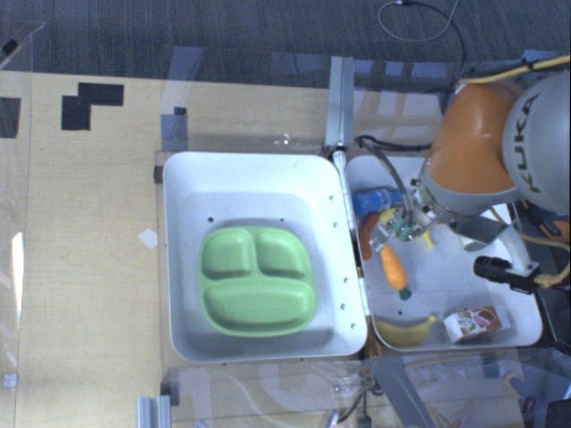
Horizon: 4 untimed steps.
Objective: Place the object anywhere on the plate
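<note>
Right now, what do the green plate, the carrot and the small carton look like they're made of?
Green plate: looks like moulded plastic, satin finish, three rounded compartments with soft highlights.
Carrot: probably toy plastic; uniform orange, smooth, with a green stub at one end.
Small carton: seems printed paperboard or a plastic replica; boxy with a gabled end, too small to tell which.

You're looking down on a pale wood tabletop (80, 239) with black square markings (89, 103) near its far left edge. Beyond it you see dark blue-grey carpet (223, 12), where a thin cable (428, 16) loops across the floor.
</note>
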{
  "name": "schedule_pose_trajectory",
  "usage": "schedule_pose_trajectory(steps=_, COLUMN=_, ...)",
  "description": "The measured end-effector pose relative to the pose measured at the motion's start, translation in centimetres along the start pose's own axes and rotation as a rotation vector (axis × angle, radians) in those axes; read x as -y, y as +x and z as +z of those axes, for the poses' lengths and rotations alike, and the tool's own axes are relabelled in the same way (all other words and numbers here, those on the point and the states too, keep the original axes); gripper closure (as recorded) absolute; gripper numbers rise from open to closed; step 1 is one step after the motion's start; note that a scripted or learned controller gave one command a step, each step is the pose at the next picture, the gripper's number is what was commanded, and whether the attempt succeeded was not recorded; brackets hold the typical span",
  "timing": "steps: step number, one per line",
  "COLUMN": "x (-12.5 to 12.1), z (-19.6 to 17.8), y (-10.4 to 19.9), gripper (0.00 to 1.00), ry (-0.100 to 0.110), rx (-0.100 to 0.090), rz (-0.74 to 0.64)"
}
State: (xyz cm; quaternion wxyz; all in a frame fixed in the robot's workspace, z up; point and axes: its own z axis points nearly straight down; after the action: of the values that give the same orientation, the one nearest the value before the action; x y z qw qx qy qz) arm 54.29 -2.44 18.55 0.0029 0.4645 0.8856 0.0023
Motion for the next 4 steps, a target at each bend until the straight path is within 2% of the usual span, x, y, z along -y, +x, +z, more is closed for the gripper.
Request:
schedule_pose_trajectory(steps=1, x=-3.2, z=0.0, y=6.2, gripper=1.00, ry=0.001, rx=-0.001, rz=-0.018)
schedule_pose_trajectory(steps=2, x=-6.1, z=0.4, y=13.9, gripper=1.00, ry=0.001, rx=-0.002, rz=-0.085)
schedule_pose_trajectory(steps=3, x=-6.1, z=0.4, y=13.9, gripper=0.00, ry=0.001, rx=-0.002, rz=-0.084)
schedule_pose_trajectory(steps=4, x=-6.3, z=-0.7, y=13.8, gripper=1.00, ry=-0.005, rx=0.000, rz=-0.086)
